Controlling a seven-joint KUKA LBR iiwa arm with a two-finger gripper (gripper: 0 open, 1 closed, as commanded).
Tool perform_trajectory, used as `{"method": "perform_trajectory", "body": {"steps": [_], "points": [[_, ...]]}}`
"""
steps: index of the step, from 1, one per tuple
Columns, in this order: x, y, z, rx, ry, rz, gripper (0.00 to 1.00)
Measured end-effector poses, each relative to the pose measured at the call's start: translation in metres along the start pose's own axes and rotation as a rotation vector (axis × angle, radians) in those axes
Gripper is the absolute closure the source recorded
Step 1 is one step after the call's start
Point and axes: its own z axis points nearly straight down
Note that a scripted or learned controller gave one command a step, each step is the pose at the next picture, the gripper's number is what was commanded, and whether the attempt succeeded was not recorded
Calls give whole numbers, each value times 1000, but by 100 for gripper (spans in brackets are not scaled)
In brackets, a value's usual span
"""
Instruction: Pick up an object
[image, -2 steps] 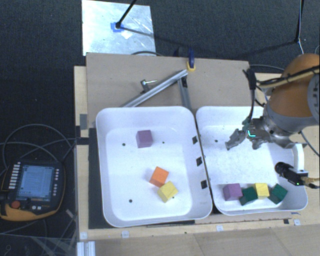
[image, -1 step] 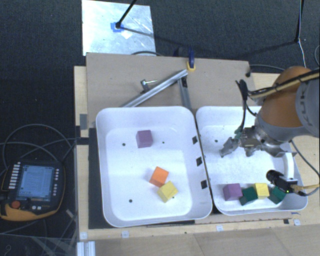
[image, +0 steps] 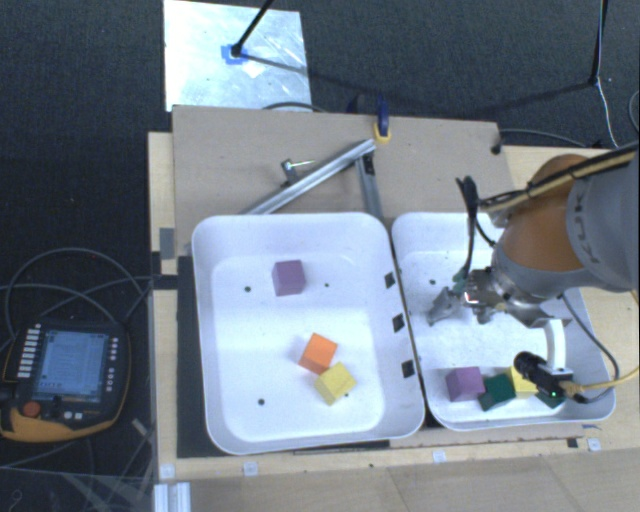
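Note:
My gripper (image: 452, 303) hangs over the middle of the right bin (image: 430, 235), at the end of the grey arm with its orange band (image: 540, 235). It holds nothing that I can see. Below it, near the bin's front wall, lie a purple cube (image: 464, 383), a dark green block (image: 496, 390) and a yellow block (image: 522, 380) in a row. The left bin (image: 230, 240) holds a purple cube (image: 289, 277) toward the back, with an orange cube (image: 318, 352) and a yellow cube (image: 335, 383) touching each other near the middle.
A black fitting with a cable (image: 540, 372) hangs from the wrist next to the yellow block. A metal bar (image: 310, 178) lies slantwise on the board behind the bins. A teach pendant (image: 65, 370) sits on the floor at the left.

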Motion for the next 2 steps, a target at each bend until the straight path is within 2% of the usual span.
{"method": "perform_trajectory", "body": {"steps": [1,2], "points": [[0,0,31,-1,0,0,0],[0,2,18,-7,-1,-2,100]]}}
